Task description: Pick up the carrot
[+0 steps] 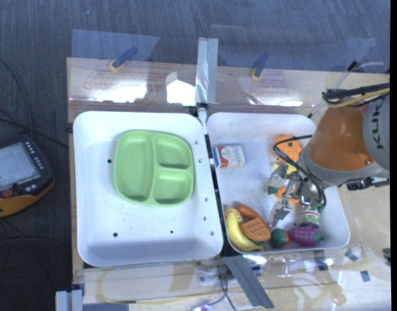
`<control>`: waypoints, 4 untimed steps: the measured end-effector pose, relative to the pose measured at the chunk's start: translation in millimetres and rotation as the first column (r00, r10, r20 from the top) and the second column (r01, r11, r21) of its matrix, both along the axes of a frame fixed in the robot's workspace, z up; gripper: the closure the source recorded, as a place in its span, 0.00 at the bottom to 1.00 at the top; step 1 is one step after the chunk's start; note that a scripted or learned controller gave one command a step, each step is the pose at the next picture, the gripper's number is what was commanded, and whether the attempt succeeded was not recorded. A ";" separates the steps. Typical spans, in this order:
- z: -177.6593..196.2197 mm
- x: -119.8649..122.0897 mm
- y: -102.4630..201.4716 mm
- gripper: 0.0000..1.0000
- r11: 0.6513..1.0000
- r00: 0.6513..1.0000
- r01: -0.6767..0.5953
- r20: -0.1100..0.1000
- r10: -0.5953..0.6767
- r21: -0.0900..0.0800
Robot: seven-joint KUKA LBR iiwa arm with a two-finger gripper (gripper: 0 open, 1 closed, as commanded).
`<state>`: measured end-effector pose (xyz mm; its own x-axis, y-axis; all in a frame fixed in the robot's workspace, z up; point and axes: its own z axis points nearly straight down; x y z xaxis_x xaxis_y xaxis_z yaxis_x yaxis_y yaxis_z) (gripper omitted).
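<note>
The carrot (246,210), a short orange-red piece, lies near the front left of the right bin (250,125). It rests against the banana (236,233) and a brown waffle-like piece (255,228). My gripper (289,203) hangs low over the bin's front middle, a little to the right of the carrot and apart from it. Nothing shows held in it. The orange wrist band (341,141) covers part of the bin's right side.
Purple grapes (305,233) and a small red-and-green piece (278,238) lie at the front right, just below the gripper. A small carton (229,155) sits at the back left; an orange item (286,146) lies beside the arm. The left bin holds a green divided plate (154,167).
</note>
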<state>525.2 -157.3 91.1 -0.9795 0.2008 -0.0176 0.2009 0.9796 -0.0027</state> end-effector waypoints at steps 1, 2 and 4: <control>11.0 1.8 0.6 1.00 1.000 1.000 -0.001 0.003 0.001 -0.002; 212.6 70.0 -27.3 1.00 0.981 0.981 -0.192 0.000 0.192 -0.003; 22.3 15.8 -65.2 0.00 0.955 0.955 -0.295 -0.016 0.295 0.006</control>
